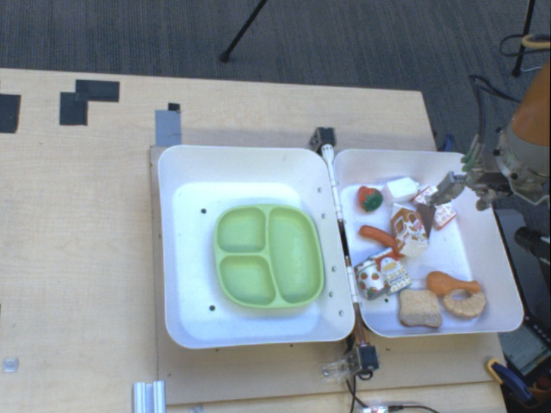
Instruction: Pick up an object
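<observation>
Hovering pincer [441, 189] over right bin [508, 304], arm cropped at edge, grip state unclear, cartons [410, 229] jumbled

One fixed camera served the station. It was mounted above the bench [77, 256] and looked down at a slant, so the far bench edge lay toward the top of the frame, with dark carpeted floor [129, 15] beyond it. The view stood well back, wide enough to take in both white bins whole: the left bin [185, 231] near frame centre and the right bin [491, 256] toward the right margin. The arm [529, 136] entered from the right edge and was cut off by the frame there. The bench's near edge fell outside the bottom of the frame.
</observation>
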{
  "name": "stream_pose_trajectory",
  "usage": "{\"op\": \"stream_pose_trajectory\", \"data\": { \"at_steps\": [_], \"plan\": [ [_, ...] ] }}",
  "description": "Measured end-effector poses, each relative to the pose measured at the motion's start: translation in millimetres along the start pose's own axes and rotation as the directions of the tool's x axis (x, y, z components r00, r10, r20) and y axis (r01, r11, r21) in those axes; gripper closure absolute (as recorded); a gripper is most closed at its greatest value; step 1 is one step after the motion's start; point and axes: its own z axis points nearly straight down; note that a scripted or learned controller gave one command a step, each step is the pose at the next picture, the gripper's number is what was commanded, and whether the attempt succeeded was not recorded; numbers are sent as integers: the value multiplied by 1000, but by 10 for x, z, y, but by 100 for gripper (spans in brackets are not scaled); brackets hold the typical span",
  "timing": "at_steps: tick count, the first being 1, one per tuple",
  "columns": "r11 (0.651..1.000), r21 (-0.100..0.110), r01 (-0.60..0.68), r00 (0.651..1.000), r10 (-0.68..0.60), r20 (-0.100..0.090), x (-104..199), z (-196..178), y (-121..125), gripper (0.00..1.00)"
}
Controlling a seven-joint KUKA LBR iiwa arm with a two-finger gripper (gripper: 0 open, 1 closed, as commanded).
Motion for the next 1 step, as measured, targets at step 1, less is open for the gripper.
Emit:
{"op": "stream_pose_trajectory", "data": {
  "at_steps": [1],
  "plan": [
    [1000,-5,-1,1000,1,2,-286,1215,417,0]
  ]
}}
